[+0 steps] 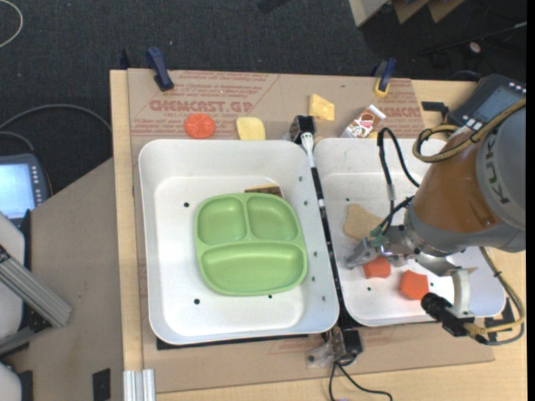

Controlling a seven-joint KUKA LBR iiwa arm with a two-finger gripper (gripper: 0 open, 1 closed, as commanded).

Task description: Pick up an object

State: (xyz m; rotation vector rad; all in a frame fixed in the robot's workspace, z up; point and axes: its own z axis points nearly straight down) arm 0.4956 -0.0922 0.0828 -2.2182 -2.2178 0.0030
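Note:
My gripper [366, 251] is low in the right bin [334, 161], near that bin's left side. It hangs just above and to the left of a small red block [378, 268], close to touching it. A tan flat piece [360, 219] lies just behind the gripper. An orange rounded object [413, 285] rests to the right of the red block, below the arm's wrist. The grey and orange arm hides the bin floor behind these objects.
The left bin [159, 224] holds a green divided plate [249, 242] with a brown piece [263, 191] at its far edge. On the cardboard behind the bins lie an orange disc [200, 125], two yellow pieces [250, 129] [321, 107] and a red-white packet [364, 124]. Cables run along the right bin.

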